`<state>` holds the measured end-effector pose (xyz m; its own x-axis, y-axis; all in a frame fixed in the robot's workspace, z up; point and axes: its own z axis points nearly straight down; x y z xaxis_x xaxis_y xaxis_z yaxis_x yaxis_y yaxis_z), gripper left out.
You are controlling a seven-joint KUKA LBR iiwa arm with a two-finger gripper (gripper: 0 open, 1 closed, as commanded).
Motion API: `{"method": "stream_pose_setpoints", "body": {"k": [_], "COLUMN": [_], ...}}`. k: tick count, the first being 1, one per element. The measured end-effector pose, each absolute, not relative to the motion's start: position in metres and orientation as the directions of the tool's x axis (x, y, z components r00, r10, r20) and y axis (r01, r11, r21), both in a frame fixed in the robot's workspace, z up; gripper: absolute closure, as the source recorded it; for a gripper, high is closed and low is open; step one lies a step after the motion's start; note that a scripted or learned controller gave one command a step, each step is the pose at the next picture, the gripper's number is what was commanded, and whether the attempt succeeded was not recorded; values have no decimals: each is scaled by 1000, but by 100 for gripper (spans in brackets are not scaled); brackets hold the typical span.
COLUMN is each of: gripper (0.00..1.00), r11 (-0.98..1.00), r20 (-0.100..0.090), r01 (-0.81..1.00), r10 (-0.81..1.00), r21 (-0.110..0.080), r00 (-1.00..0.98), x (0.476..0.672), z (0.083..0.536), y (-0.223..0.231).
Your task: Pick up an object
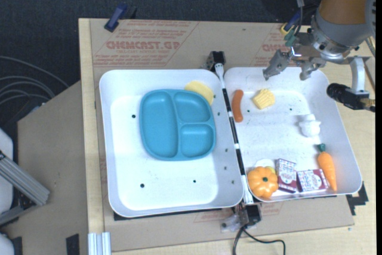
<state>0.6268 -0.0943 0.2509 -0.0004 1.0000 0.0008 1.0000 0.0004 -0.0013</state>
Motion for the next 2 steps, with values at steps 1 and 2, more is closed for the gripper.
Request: {"method": "stream_pose_setpoints", "body": {"k": [1, 2], "gripper": [0, 0], "r11": [-1, 0], "r20": [0, 0], "r01": [1000, 1000], "r10": [1000, 1000], "r21": [0, 1], "r00": [1, 0], "x": [590, 667], "z": [85, 85], "y": [-134, -139]}}
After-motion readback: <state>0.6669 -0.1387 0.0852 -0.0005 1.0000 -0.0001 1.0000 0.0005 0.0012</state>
